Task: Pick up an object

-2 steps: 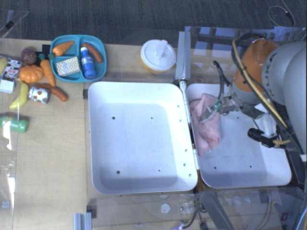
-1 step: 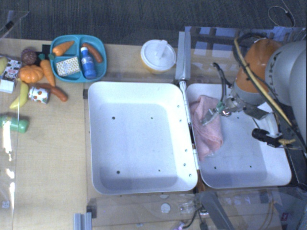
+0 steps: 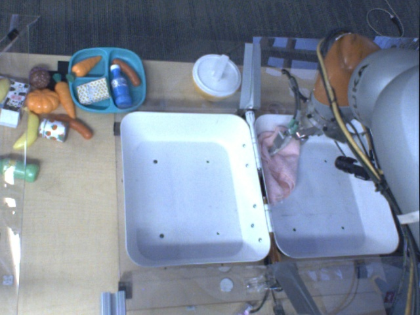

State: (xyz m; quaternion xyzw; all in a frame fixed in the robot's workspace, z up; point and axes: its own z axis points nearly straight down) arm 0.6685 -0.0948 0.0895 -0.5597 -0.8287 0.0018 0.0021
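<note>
A crumpled pink cloth lies in the right white bin, pressed against its left wall. My gripper hangs at the cloth's upper end, its tip touching or just over the fabric. The grey arm with the orange band comes in from the upper right above the bin. The cloth's top edge is partly hidden by the gripper.
The left white bin sits beside the right one, with a metal divider behind their joint. Behind it stand a white lidded cup and a blue tray of toy food. More toy food lies at the far left. Cables hang over the right bin.
</note>
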